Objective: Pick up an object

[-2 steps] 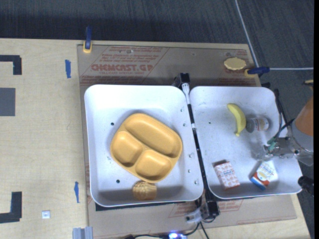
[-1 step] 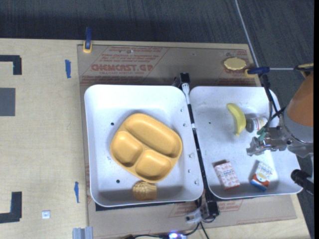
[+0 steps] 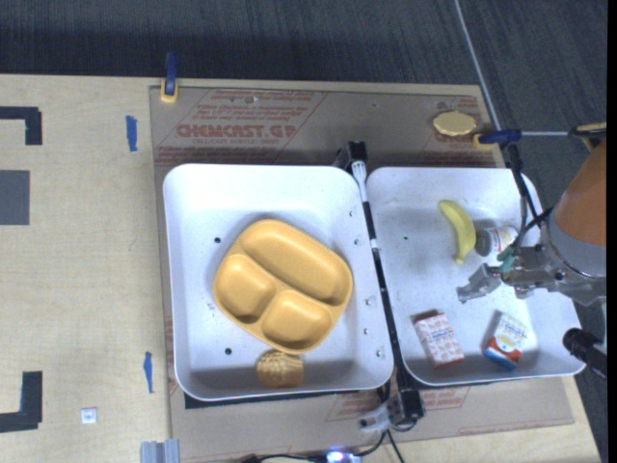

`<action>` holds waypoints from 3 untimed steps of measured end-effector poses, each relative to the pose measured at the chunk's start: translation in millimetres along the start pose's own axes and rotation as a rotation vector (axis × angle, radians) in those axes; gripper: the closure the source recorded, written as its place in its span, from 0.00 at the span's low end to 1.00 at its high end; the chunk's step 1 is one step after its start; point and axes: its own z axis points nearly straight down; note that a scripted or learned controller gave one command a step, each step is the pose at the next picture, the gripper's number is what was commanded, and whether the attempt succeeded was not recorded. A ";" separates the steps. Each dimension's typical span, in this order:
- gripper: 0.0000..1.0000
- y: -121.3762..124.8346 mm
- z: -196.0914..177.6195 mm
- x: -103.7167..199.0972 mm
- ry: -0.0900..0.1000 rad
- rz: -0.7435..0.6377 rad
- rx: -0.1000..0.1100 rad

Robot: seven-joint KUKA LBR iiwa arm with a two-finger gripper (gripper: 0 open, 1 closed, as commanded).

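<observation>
Hovering: fingers [image 3: 479, 285] open, empty | banana [image 3: 459, 228] near | cartons [image 3: 437, 340] [image 3: 507, 340] below | tray [image 3: 281, 283] left bin

You see a grey arm [image 3: 590, 258] with an orange band [image 3: 586, 201] above the wrist, black cables [image 3: 528, 205] trailing along it, and pale metallic fingers [image 3: 474, 285].

Dark grey carpet floor [image 3: 289, 17] behind light wooden bench [image 3: 77, 258] (blue tape marks [image 3: 131, 133]); even light.

Grey arm with its orange band reaches in from the right, two-finger metal gripper [image 3: 479, 284] hanging low, fingers spread.
</observation>
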 end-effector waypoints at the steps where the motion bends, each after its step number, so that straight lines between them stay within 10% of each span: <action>1: 0.00 0.4 93.5 -26.0 -0.002 0.002 -0.004; 2: 0.00 0.8 93.3 40.9 0.002 -0.001 -0.002; 3: 1.00 2.3 82.6 39.5 -0.001 0.000 -0.008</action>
